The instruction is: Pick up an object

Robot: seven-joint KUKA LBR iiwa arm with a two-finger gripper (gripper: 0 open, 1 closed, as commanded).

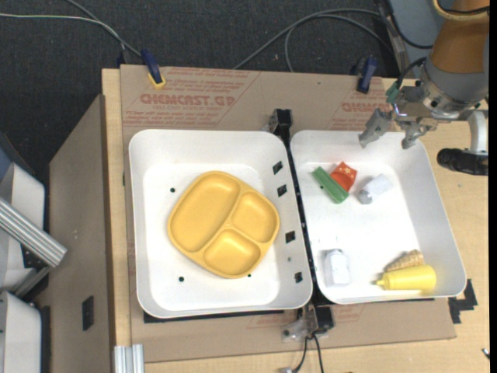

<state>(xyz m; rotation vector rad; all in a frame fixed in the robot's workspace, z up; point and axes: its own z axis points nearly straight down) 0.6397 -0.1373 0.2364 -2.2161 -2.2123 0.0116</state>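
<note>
On your left, the yellow divided plate (224, 224) fills the left bin (147, 231). In the right bin (435, 208) lie a green stick (329, 186), orange block (343, 176) and yellow bottle (408, 278). The gripper (392, 133) hovers over its far edge, fingers spread, gripping nothing.

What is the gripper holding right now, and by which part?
Nothing. The gripper hangs open above the right bin's far edge, its fingers spread with nothing between them. The objects lie loose in the bin.
</note>
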